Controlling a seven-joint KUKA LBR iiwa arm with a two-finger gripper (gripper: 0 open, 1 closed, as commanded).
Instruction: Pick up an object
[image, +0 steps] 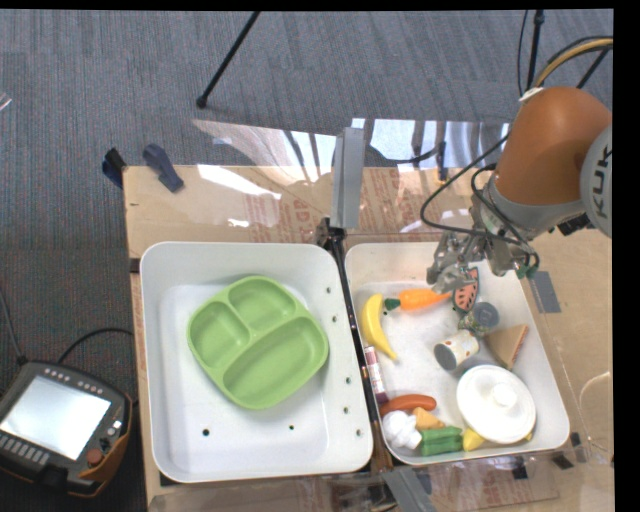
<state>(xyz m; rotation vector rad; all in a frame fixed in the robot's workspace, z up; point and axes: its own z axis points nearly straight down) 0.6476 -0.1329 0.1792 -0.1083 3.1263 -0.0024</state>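
Orange plastic marks our likeliest target: the toy carrot (424, 299) lies on its side near the top of the right bin (552, 395), tip pointing right, green stub toward the banana (377, 325) just beside it. Our gripper (462, 268) hangs above the carrot's right end, with a watermelon slice (465, 296) just under it; we cannot tell from this slant how it is set, open or closed, and we see nothing held. To do this well, we judge we should come straight down over the carrot's thick middle, closing across its narrow width, and keep clear of the slice and the grey cap (484, 316) to the right. The carrot looks smooth, tapered and glossy, so a grip near the tip would probably slip. The left bin (170, 440) holds a green plate (258, 342).
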